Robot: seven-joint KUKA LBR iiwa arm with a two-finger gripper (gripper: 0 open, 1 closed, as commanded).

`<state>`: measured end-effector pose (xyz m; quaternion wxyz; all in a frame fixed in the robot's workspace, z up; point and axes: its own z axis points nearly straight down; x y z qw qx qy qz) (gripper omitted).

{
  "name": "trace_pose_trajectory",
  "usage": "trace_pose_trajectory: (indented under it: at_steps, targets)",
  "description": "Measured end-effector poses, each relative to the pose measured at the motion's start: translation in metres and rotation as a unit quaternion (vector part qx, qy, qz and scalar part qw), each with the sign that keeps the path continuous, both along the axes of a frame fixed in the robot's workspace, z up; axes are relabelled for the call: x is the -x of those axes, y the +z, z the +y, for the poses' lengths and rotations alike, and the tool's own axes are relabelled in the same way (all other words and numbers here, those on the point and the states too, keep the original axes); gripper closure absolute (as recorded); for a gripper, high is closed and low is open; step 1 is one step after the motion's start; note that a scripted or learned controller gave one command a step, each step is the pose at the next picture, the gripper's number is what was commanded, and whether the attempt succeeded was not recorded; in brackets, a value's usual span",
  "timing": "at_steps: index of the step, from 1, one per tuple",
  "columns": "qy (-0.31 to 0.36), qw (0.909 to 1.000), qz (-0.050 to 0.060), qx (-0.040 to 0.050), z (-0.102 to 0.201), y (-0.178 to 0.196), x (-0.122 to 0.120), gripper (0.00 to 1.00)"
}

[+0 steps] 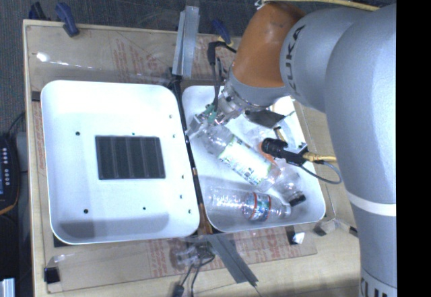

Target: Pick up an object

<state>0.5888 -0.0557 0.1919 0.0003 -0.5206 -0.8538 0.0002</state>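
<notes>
Bins counted: two white, side by side on bench. Left bin fitted with one dark ribbed panel. Right bin loaded with two clear plastic bottles: one laid diagonally at centre, one near front wall. Gripper lowered over right bin's back-left, beside diagonal bottle's top. Finger state cannot be told.

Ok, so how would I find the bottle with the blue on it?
Look at the right-hand white bin, the one under the big grey arm. Go to its near edge, lowest in the picture, where a clear plastic bottle lies on its side. It has a blue label round its middle, while the other clear bottle higher up wears a white and green one.
</notes>
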Motion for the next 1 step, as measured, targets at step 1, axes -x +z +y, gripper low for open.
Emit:
trace_pose_trajectory:
  at_steps: [1]
  targets:
    - [0.105, 0.9945, -0.001, 0.0003, -0.0108, 0.0121, -0.0626, 1.00]
